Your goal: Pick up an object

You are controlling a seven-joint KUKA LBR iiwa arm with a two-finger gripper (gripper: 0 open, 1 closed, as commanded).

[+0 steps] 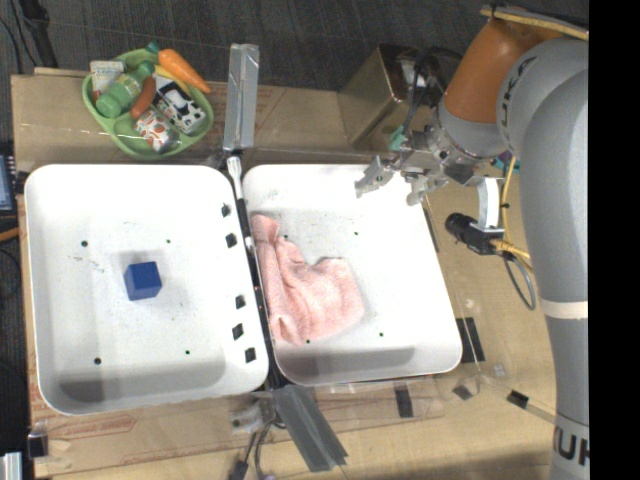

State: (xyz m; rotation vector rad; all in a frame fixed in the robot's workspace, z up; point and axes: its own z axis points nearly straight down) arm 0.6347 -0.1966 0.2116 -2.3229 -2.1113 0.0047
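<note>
The grey arm with an orange band (490, 63) reaches in from the right, its two-finger metal gripper (392, 186) spread apart, holding nothing.

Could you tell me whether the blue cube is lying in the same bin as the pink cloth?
No, the blue cube sits in the left bin, while the pink cloth lies in the right bin.

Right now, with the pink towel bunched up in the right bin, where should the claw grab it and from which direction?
Probably straight down from above onto the raised fold near the middle of the pink towel. It lies crumpled against the right bin's left wall, so a side approach there looks blocked, and a bunched ridge gives the claw something to pinch.
</note>
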